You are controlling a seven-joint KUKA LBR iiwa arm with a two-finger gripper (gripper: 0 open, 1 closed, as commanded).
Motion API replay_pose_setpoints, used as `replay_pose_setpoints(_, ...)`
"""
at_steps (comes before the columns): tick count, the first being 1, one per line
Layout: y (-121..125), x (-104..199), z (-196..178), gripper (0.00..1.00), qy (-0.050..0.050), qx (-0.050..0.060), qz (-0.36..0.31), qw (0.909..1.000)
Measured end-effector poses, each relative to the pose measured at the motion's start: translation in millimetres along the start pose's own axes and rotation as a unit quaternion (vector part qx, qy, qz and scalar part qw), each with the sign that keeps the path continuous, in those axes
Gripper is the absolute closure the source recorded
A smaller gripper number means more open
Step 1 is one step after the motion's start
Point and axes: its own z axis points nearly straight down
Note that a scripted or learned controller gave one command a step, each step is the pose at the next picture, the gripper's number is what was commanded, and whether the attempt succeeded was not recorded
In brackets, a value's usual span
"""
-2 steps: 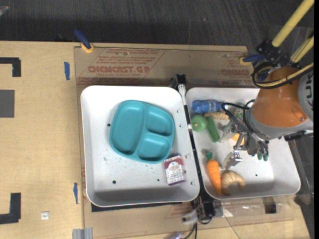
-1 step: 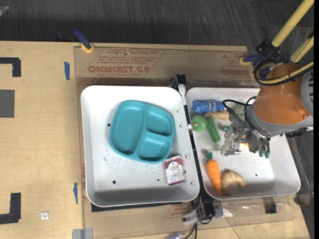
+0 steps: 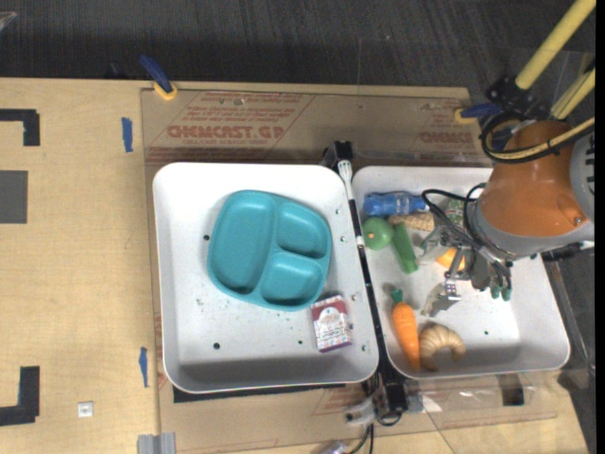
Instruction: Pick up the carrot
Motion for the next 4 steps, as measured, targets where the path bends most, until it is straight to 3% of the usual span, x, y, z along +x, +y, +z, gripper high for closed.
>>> replay_pose_setpoints(1,-30.7,-1.1,23.8,0.0,0.012,0.0,0.164,0.9863)
replay_pose_setpoints(2,-0.2,-65.4,26.7,0.0,0.012,0.004,0.294,0.9556)
replay_pose_setpoints(3,4.2,-19.7,24.3,0.0,0.013,0.004,0.313,0.9498)
replay_pose_setpoints(4,-34.3,-93.3,28.4,0.0,0.012,0.003,0.255,0.9669)
